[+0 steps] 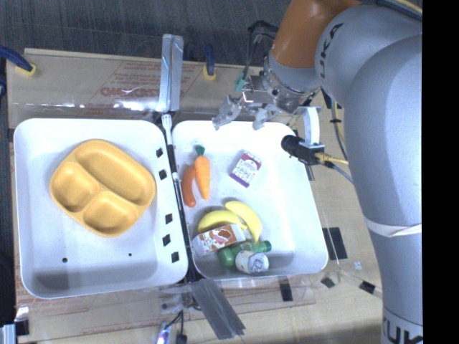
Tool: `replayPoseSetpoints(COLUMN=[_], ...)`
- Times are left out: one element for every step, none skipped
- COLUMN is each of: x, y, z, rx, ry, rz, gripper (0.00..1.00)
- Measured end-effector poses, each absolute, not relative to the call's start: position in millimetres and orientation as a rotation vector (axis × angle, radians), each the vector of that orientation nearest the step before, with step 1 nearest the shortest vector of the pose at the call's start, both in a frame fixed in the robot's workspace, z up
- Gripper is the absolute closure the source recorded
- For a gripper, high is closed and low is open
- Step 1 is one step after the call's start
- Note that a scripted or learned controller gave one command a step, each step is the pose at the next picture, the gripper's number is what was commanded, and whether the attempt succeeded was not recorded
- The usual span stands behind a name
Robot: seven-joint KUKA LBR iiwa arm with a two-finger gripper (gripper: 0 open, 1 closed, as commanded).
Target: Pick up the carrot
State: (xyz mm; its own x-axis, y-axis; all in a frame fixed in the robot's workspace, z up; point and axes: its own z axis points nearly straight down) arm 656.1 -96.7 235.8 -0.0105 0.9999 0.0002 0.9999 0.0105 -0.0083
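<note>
Readable lettering on the arm, the board and two packages

The grey arm [387, 120] carries dark letters near its base, reading roughly "KUK", and more of the same lettering runs up beside the orange band [305, 24], too steeply angled to spell out; the brown board [129, 77] behind the bins bears faint red print under glare, not legible; the small purple-and-white carton [245, 168] and the red-labelled packet [217, 239] by the bananas both show printed labels, blurred beyond reading
</note>
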Motion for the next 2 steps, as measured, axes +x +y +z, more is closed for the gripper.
replayPoseSetpoints(x=[639.9, 556.8], y=[-92.0, -62.1], z=[269.8, 188.1], rx=[-2.305, -2.258], ry=[-2.131, -2.176], rz=[0.008, 0.011], gripper=[0.0, 0.0])
